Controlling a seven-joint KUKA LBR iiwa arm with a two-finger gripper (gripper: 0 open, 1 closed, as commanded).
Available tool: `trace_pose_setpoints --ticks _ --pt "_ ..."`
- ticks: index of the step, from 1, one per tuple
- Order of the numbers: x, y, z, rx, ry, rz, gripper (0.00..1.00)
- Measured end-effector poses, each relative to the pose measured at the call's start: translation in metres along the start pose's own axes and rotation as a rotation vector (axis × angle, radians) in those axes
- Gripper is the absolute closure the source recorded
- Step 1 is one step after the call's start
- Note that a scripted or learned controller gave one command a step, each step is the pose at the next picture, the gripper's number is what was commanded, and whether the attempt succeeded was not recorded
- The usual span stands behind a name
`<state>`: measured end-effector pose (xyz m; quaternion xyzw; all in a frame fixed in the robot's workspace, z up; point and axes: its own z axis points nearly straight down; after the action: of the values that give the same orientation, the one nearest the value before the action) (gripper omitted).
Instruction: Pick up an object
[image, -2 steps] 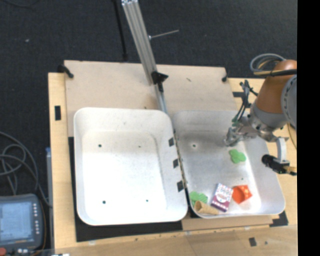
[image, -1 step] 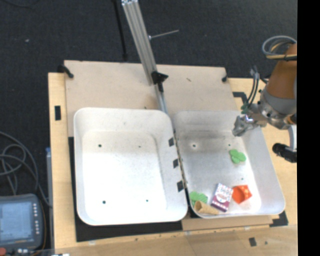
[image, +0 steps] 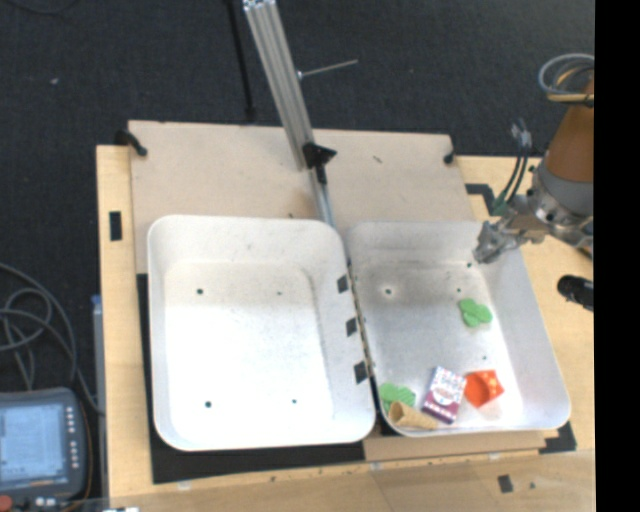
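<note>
1. Camera view: the tool (image: 487, 243) hangs over the right bin's (image: 520, 300) far right corner; whether it is open or closed, I cannot tell.
2. Nothing sits in its grasp.
3. Near the bin's front edge lie a green piece (image: 396, 394), a purple box (image: 444, 394) and an orange block (image: 483, 388); another green piece (image: 476, 313) lies mid-bin.

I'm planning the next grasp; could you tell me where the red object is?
The red object lies near the right bin's front edge, beside the purple packet.

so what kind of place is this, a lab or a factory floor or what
Most likely a robotics lab test bench. A wooden bench bears two shallow white bins, an arm's gripper hangs over the right bin, and a handheld control screen lies on dark carpet.
</note>
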<state>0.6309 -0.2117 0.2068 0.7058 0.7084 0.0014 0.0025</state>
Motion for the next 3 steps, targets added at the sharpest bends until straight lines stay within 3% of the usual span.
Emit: trace_pose_setpoints --ticks 3 --pt "0.147 -0.031 -0.027 0.005 0.003 -0.002 1.0"
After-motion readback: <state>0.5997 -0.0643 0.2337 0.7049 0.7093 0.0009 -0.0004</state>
